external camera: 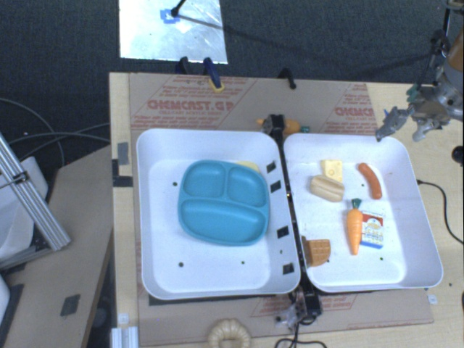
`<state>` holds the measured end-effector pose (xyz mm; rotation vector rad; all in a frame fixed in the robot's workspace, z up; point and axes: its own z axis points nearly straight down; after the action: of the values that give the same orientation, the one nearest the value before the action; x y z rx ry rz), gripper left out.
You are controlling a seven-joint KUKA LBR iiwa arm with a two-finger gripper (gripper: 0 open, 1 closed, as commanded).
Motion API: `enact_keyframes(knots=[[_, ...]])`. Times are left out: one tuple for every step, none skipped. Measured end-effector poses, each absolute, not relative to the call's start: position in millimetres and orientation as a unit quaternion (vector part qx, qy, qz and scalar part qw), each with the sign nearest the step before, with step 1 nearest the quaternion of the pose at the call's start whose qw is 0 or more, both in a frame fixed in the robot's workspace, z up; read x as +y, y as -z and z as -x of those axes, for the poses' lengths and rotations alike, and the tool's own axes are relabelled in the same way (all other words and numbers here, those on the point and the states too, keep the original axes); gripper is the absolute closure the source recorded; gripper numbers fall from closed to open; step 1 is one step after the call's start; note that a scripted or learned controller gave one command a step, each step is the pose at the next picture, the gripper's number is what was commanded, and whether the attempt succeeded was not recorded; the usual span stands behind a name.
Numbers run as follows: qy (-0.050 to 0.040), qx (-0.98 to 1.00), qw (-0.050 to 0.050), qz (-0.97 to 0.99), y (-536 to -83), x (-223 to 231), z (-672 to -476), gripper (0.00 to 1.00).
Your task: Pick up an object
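My gripper (406,125) hangs open above the far right corner of the right bin (413,267), its two fingers spread with nothing between them. Inside that bin lie a red sausage (370,180), a yellow cheese wedge (333,170), a tan bread roll (327,188), an orange carrot (353,227), a small red and blue carton (373,231) and a brown waffle piece (317,251). The sausage is the closest item to the gripper, a little below and left of it.
The left bin (163,267) holds a blue divided plate (223,201) with a yellow item (249,166) peeking out behind it. Black clips (279,194) run along the seam between the bins. A beige ring (230,334) lies at the bench's front edge.
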<state>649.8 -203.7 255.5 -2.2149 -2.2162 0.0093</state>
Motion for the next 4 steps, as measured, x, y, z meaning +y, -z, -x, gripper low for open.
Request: enact_keyframes(knots=[[0.0006, -0.708, -0.001, 0.706, -264, -203, -651.9, 0.00], [-0.0004, -0.708, 0.000, 0.706, -219, -200, -644.3, 0.00], [-0.0001, -0.708, -0.001, 0.707, -177, -203, -648.4, 0.00], [-0.0002, -0.708, 0.000, 0.707, -134, -200, -644.3, 0.00]])
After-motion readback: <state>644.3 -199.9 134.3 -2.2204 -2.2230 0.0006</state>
